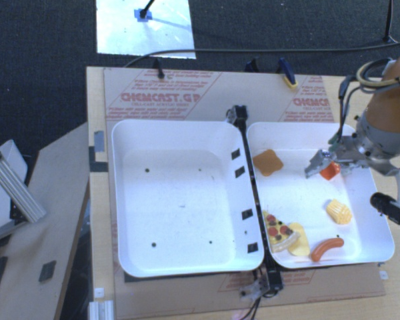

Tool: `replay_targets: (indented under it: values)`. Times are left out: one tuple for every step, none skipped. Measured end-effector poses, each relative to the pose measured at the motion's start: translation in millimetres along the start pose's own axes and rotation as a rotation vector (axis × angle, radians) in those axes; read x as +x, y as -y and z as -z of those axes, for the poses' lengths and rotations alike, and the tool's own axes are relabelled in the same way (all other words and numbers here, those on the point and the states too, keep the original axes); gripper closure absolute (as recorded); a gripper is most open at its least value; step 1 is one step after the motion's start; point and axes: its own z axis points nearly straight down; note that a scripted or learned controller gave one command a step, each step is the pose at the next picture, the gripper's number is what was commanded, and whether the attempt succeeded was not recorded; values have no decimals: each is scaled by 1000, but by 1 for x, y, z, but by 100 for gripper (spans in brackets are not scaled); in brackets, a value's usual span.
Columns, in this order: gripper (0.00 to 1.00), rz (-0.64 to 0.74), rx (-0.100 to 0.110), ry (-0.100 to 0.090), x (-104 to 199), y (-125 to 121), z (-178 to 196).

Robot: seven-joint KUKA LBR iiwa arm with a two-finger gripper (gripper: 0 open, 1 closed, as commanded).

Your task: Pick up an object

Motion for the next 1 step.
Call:
replay_targets:
  values:
    - [0,5,-2,-1,56,-32,-122]
